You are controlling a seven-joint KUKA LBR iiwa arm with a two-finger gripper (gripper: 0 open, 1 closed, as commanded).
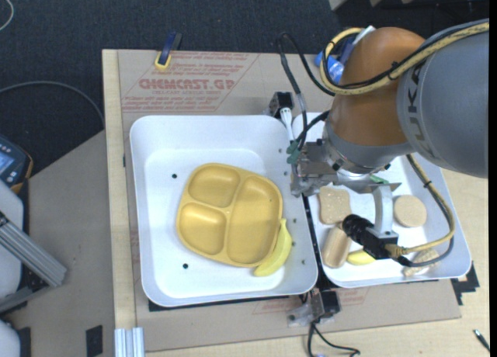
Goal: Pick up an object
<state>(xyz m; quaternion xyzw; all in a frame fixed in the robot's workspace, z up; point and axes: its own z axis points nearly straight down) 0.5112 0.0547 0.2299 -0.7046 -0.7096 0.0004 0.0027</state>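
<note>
We see the pincer (359, 199) hanging low over the right bin (457, 240), under the grey-and-orange arm. We cannot tell whether it is wide or narrow, and nothing shows in its grasp.

The nearest candidates lie in that bin. A tan square slice (332, 206) sits by the left wall and a pale round disc (409, 212) toward the right wall. A tan roll (336, 247) and a small yellow piece (359, 257) lie by the near edge.

In the left bin (147, 142) a yellow compartment plate (229, 214) takes the middle, with a banana (276, 251) touching its near-right rim.

We judge the slice the easiest pick. It is probably light, stiff toy food lying flat, so it wants a pinch across two opposite edges. The plate looks broad and slick, and only its rim offers a hold.
</note>
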